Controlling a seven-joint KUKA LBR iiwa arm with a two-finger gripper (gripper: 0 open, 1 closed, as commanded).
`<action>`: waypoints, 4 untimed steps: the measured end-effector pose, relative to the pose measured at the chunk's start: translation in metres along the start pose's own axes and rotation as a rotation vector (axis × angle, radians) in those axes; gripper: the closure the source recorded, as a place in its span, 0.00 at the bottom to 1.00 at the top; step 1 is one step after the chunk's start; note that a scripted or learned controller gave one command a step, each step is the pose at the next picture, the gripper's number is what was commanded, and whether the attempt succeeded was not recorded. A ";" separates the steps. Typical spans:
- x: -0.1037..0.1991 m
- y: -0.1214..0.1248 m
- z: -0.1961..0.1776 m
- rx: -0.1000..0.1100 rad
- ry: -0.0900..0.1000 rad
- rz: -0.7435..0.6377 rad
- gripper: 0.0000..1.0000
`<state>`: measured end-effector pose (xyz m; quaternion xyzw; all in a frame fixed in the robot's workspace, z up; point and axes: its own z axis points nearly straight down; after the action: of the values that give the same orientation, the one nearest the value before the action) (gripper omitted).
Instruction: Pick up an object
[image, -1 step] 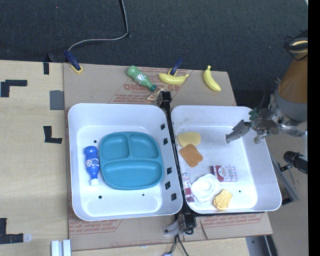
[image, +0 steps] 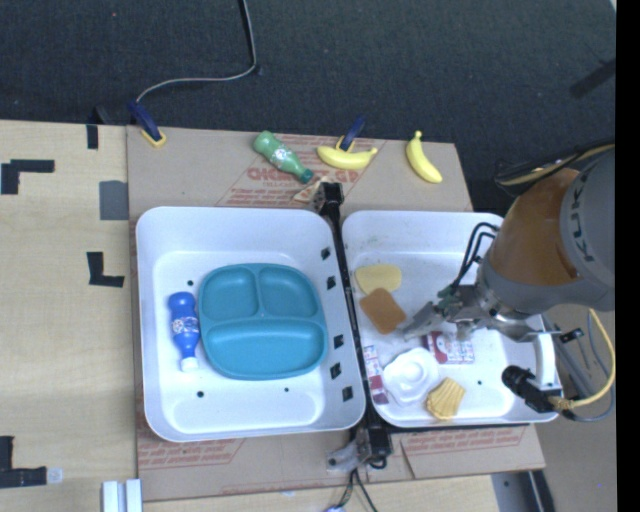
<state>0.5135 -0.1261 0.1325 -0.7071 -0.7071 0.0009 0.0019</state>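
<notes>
Turquoise plastic is showing in the left bin (image: 150, 300), where a divided plate (image: 263, 320) is lying flat near the middle, its three compartments facing up. Just beside its left edge a small blue bottle (image: 183, 329) with a white cap is lying on its side; its label is carrying print too small to read. Red lettering is running across the cardboard sheet (image: 250, 185) under both bins on the counter (image: 50, 300), too faint to make out. On that cardboard, behind the bins, a green bottle (image: 281, 156) is lying tilted, a yellow banana (image: 346, 156) is sitting just beside it, and a second banana (image: 424, 160) is resting farther right.

In the right bin (image: 420, 228), a pale yellow slice (image: 379, 277) is touching a brown bread-like piece (image: 383, 310). Nearer the front, a white round cup (image: 409, 375) is sitting next to a ridged yellow piece (image: 446, 398), and a white packet with red print (image: 452, 349), unreadable, is lying between them and the arm.

The claw (image: 428, 315) is reaching in low over the right bin, close to the brown piece and the packet. I cannot tell how it is set or whether it is gripping anything.
</notes>
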 end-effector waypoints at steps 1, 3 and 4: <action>-0.003 0.058 0.042 -0.006 -0.001 -0.001 0.00; -0.030 0.016 0.034 -0.014 -0.003 0.000 1.00; -0.030 0.016 0.034 -0.014 -0.003 0.000 0.00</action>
<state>0.5289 -0.1563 0.0979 -0.7071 -0.7071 -0.0031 -0.0038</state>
